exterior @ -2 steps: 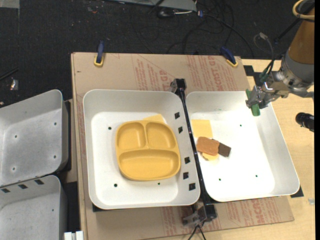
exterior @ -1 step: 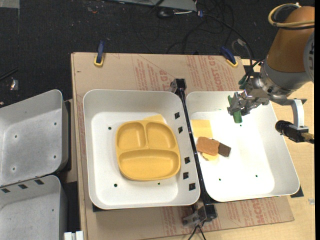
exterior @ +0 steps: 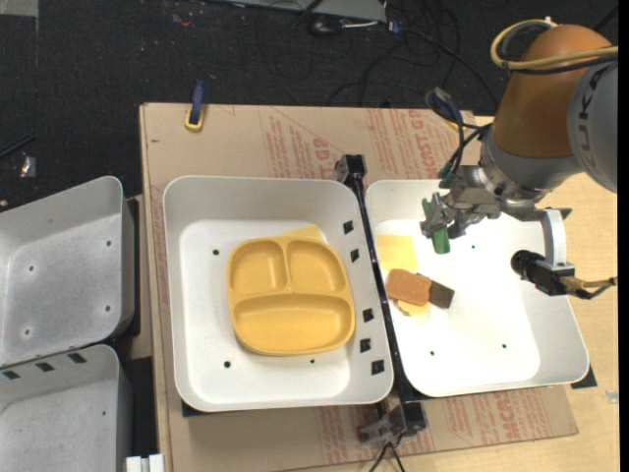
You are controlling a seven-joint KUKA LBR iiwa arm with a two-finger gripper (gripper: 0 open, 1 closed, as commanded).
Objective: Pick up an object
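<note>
From above at a slant: reaching in from the right with the arm (exterior: pixel 545 87), bent down over the right bin (exterior: pixel 491 313). Hanging the gripper (exterior: pixel 440 232) above that bin's upper left part, just beside a flat yellow piece (exterior: pixel 396 251), probably lining up for a straight drop. Cannot tell whether open or shut from this angle; nothing plainly clamped, though a small green bit (exterior: pixel 440 243) at the tip, own part or object, not clear. Lying near the bin's left wall, close below the gripper: an orange-brown block (exterior: pixel 408 286) overlapping the yellow piece's lower edge, touching a small dark chunk (exterior: pixel 441 296). Likely the nearest candidates for picking, yet crowded together and near the wall, so awkward to close on singly. Sitting flat in the left bin (exterior: pixel 187 264), well apart from the gripper: a yellow divided tray (exterior: pixel 290 298), broad and shallow, hard to pinch.
</note>
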